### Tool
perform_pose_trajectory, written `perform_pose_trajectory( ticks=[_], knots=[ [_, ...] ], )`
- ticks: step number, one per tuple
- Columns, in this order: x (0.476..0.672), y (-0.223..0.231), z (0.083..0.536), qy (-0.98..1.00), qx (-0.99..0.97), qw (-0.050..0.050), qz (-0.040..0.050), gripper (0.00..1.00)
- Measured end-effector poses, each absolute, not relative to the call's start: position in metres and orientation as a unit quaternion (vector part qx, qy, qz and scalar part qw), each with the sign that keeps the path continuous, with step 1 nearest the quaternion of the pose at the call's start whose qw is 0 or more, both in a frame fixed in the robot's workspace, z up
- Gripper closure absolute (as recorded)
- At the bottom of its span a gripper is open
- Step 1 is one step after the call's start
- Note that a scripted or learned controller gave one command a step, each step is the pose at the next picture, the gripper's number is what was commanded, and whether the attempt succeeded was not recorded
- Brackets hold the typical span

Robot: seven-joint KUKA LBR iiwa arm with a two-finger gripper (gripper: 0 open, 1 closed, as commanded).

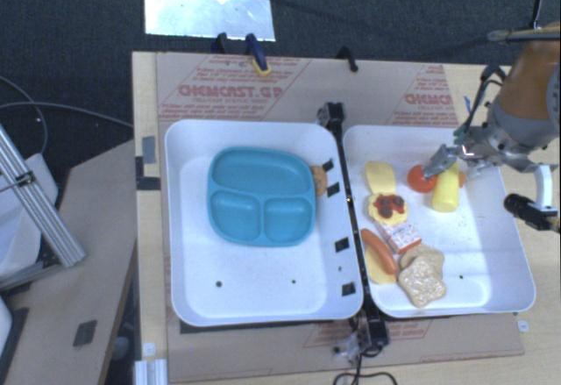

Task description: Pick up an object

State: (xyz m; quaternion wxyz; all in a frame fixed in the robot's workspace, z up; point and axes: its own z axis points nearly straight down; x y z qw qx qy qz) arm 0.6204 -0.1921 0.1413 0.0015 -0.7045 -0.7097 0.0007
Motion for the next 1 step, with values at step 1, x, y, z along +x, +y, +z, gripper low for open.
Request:
perform_pose_trajectory(
  ticks=[1],
  knots=[
    [0.6012,-0.1493,0.081,-0.71,-0.704,0.002,0.0002,0.0]
  ],
)
